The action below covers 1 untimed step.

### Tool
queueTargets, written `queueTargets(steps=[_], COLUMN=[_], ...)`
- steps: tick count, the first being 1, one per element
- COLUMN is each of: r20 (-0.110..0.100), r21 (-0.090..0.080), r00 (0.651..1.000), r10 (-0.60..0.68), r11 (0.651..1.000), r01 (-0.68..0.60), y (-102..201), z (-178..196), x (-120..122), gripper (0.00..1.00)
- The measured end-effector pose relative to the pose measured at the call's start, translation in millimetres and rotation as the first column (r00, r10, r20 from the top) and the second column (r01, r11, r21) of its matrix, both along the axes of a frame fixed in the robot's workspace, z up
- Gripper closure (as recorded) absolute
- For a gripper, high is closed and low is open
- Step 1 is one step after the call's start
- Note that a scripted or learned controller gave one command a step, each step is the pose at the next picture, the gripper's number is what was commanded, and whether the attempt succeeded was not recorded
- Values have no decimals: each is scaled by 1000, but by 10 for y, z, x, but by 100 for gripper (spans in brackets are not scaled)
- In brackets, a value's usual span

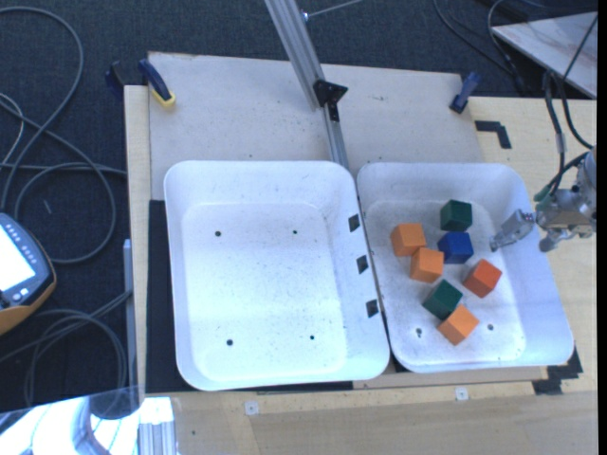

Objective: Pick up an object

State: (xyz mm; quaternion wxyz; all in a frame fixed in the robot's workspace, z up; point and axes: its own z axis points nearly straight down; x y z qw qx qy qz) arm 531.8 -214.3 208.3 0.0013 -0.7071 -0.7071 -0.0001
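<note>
Several cubes lie in the right bin [436, 171]: a dark green cube [456, 214], a blue cube [457, 245], orange cubes [408, 238] [427, 264] [459, 324], a red-orange cube [483, 278] and another green cube [442, 300]. My gripper [528, 236] hangs over the bin's right rim, to the right of the blue cube and apart from it. Its fingers [509, 229] are spread open with nothing between them. The wrist reaches in from the right edge.
The left bin [251, 167] sits beside the right one, with black clips [361, 263] along the shared rim. A slanted metal pole [296, 41] rises behind the bins. Blue clamps [157, 82] [464, 91] hold the back board. Cables lie on the dark floor at the left.
</note>
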Motion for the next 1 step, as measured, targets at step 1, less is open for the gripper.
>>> queueTargets(steps=[1], r20=[15], r21=[-6], r00=[1000], r10=[5], r11=[1000], r01=[-5], y=[-29], z=[1037], x=[1180], gripper=[0])
